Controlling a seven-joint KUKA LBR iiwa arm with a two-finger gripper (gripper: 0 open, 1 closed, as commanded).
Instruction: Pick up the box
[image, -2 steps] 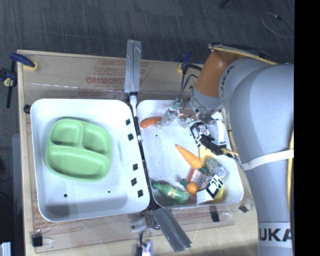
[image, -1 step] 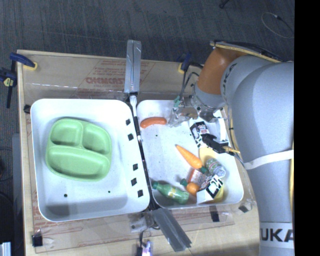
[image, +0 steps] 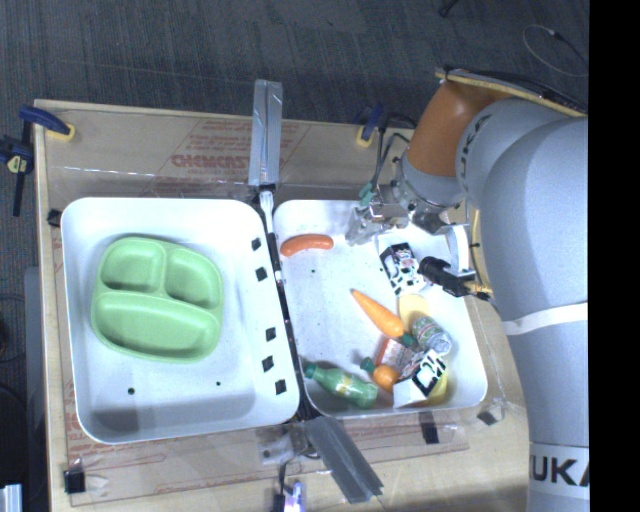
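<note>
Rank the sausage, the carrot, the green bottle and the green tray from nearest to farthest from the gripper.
From the gripper:
1. Sausage, just to its left in the right bin.
2. Carrot, mid-bin.
3. Green bottle, along the bin's near wall.
4. Green tray, in the left bin.

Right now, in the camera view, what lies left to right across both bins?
Green divided tray → sausage → green bottle → carrot → cow-print box.

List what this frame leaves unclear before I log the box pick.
- hand: small and dark against the arm in the camera view; its finger state is unreadable.
- box: print too small to read; contact with the hand cannot be told.
- Pile at the right bin's near corner: items overlap, so the bottle hides what lies under it.
</note>
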